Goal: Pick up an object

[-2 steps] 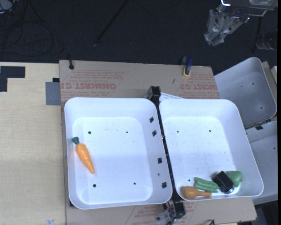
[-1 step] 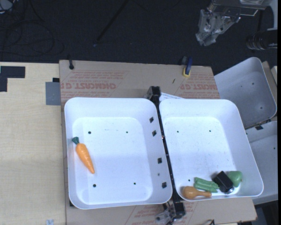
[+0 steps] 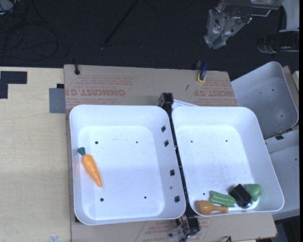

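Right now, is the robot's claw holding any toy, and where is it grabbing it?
Nothing is held. The gripper hangs high above the bench, nothing between its fingers. The toy carrot lies in the left bin.

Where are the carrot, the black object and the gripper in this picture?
carrot [image 3: 91, 169]: camera view, middle of its orange body, left bin.
black object [image 3: 240, 194]: camera view, its top face, right bin's near corner.
gripper [image 3: 216, 39]: camera view, its lower tip, above the bench.

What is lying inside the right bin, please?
In the right bin, at its near right corner, lie a tan pear-shaped toy, a green pod, a black block and a green piece partly hidden behind that block.
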You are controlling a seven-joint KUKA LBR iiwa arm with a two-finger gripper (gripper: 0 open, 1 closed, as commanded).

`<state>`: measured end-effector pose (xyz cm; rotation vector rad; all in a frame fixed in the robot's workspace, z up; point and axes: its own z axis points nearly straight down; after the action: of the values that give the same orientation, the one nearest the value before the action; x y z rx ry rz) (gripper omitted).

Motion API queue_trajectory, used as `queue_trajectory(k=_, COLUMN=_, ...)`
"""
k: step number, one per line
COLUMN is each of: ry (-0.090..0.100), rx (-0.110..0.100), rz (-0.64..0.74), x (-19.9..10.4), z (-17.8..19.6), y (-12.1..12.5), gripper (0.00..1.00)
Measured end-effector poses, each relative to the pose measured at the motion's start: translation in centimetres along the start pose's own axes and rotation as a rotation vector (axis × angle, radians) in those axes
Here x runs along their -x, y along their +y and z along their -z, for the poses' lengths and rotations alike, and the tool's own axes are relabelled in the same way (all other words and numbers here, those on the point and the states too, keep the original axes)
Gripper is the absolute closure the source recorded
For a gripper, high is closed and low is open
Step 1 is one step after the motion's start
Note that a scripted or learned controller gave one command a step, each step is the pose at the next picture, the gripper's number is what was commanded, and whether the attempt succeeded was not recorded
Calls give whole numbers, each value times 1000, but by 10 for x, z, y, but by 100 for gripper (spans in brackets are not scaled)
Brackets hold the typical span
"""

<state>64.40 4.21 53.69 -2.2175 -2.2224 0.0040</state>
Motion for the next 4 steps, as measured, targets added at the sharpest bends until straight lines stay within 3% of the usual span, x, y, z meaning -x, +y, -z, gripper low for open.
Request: queue_trajectory(k=4, ry=0, rx=1, rz=-1, x=-65, z=0, y=0, gripper=100)
